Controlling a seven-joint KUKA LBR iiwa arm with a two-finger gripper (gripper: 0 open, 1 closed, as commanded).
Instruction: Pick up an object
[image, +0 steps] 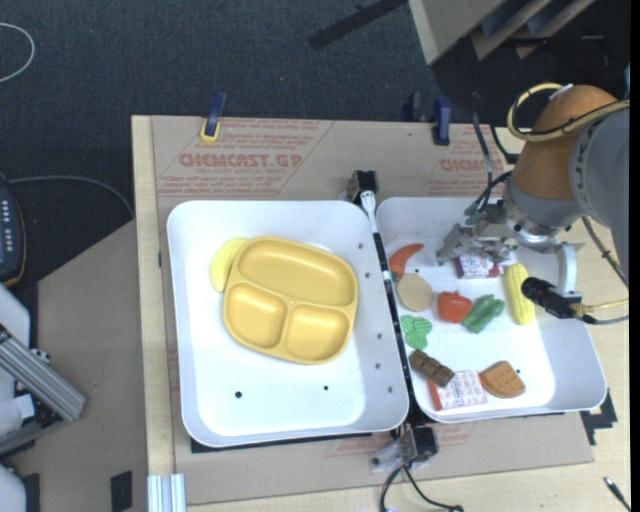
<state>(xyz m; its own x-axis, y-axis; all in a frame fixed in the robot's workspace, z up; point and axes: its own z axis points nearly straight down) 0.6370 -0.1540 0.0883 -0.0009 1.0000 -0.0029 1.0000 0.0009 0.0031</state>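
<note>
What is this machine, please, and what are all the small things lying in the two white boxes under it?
This is one picture, taken by a fixed camera above a bench and looking down at a slant. The grey robot arm with an orange band reaches in from the right. At its end is the tool, two fingers for grasping; it hangs low over the right shallow white bin.

The left shallow white bin holds a yellow plastic plate with three compartments.

The right bin holds toy food: a yellow corn cob, a red tomato-like piece, green leafy pieces, a round beige disc, a brown chocolate bar and a brown bread-like piece.

I cannot see that the tool holds anything.
</note>
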